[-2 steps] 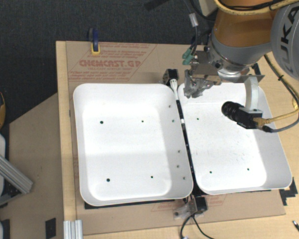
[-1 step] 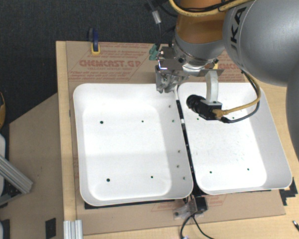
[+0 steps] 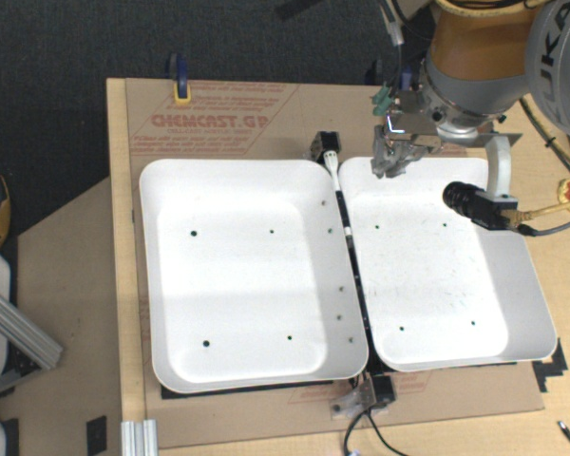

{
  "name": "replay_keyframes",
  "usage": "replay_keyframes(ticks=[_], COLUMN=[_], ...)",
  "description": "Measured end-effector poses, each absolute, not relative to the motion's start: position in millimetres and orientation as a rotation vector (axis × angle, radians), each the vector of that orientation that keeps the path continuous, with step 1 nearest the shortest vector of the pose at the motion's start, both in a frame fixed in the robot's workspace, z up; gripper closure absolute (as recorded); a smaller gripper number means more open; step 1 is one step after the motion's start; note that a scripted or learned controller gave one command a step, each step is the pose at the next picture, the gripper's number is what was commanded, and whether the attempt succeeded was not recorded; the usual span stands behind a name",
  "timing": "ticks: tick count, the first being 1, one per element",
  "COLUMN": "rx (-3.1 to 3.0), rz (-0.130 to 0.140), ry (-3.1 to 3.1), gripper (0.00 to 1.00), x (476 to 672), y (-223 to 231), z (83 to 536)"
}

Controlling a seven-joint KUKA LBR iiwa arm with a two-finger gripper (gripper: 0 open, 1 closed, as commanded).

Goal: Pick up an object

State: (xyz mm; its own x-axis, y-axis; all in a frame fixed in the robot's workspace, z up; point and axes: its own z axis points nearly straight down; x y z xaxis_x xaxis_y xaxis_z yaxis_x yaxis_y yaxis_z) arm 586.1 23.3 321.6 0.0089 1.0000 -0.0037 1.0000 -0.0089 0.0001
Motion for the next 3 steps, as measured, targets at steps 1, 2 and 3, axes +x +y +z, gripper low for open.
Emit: replay_keyframes(ticks=[1, 2, 3], rx=[2.221, 2.226, 2.217], rz=[0.005, -0.003, 0.006], ry=[2.218, 2.221, 2.22], gripper=[1.0, 1.0, 1.0], x=[558.2, 528.5, 513.2], y=[22, 5, 9], z=[353, 345, 375])
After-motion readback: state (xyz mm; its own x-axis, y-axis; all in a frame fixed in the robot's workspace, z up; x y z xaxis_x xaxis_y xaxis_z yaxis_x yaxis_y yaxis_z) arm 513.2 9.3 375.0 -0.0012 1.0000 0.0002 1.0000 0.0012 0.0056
